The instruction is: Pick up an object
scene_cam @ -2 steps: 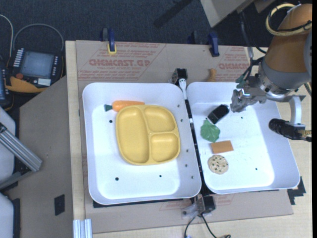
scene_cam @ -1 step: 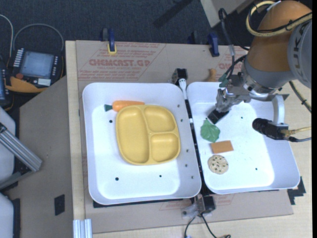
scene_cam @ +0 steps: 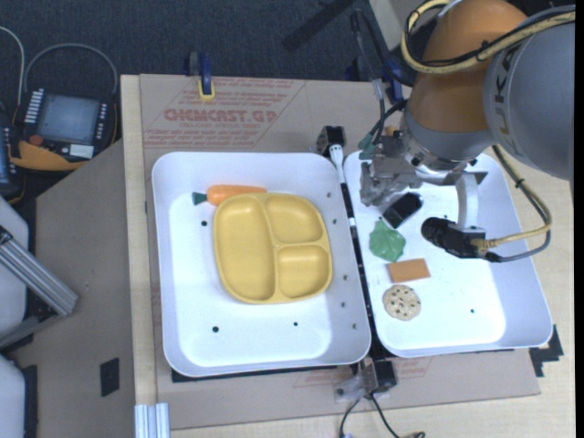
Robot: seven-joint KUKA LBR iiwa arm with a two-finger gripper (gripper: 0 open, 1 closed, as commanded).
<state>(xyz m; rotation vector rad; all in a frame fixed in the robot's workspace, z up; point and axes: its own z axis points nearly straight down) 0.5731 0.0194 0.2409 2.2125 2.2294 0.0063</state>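
Camera view: the gripper [scene_cam: 383, 190] hangs low over the right bin [scene_cam: 511, 327], poised above a green leafy toy [scene_cam: 386, 242], likeliest pick, beside a cracker [scene_cam: 408, 270] and cookie [scene_cam: 401, 302]. Its grasp cannot be told. A yellow divided plate [scene_cam: 270, 246] and carrot [scene_cam: 235, 192] sit in the left bin [scene_cam: 182, 272].

Dark carpet [scene_cam: 182, 16] beyond cardboard-topped bench [scene_cam: 228, 108]

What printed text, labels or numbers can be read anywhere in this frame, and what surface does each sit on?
"CHEMCAST GP" (roughly; the last letters are unclear), in red print on the brown board under the bins.
Smaller red lines above and below that word: too blurred to read.
Screen of the handheld pendant at the left: too small to read.
Dark lettering on the arm's grey housing: cut off and unreadable.
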